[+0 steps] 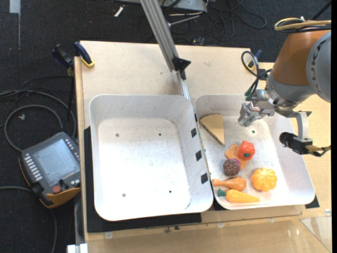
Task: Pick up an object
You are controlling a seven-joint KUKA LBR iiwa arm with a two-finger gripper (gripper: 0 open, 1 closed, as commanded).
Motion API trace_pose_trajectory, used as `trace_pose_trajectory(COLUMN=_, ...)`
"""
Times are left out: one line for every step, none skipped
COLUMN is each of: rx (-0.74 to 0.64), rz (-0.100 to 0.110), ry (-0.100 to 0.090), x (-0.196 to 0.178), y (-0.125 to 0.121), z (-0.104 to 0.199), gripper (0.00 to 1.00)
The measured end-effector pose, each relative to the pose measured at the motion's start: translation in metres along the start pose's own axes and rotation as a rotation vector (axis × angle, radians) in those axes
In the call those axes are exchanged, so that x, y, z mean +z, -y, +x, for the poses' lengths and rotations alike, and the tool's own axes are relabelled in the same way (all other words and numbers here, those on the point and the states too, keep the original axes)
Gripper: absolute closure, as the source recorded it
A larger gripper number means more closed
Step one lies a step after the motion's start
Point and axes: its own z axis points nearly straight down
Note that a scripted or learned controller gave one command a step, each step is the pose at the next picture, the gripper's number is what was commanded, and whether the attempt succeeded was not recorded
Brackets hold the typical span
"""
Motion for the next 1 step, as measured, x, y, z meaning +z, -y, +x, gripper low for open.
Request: trace_pose_trajectory(rx=-0.002, rz=-0.003, ry=0.0, x=-0.0642, y=-0.0014, z=0.0011, gripper=1.0)
